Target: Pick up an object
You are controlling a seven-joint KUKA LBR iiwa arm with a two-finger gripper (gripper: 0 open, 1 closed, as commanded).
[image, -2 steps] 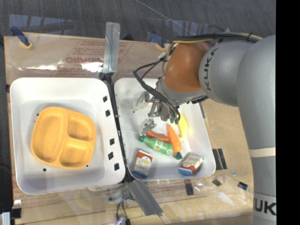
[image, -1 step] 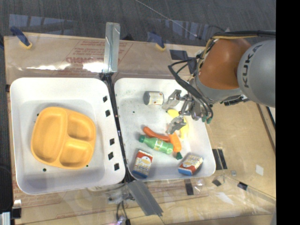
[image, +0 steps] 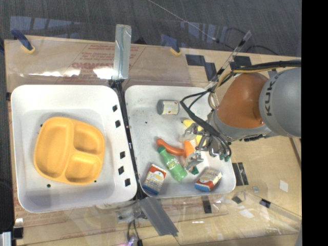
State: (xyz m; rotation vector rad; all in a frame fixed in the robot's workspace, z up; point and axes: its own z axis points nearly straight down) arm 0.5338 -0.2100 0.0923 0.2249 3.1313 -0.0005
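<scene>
In the right bin [image: 138, 117] lie several small objects: a grey cylinder [image: 167, 107], a green bottle [image: 173, 165], an orange carrot-shaped piece [image: 172, 147], a yellow piece [image: 188, 123] and two small cartons [image: 155, 179] [image: 208, 180]. My gripper [image: 196, 155] hangs low over the bin's right half, beside the orange piece and just right of the green bottle. The wrist and cables cover much of it. Nothing is visibly held between its fingers.
The left bin [image: 20, 137] holds a yellow divided tray [image: 69, 149]. A dark ridge [image: 124, 132] separates the two bins. Cables [image: 225, 70] loop from the arm above the right bin's far right corner. The cardboard-covered bench [image: 154, 60] surrounds both bins.
</scene>
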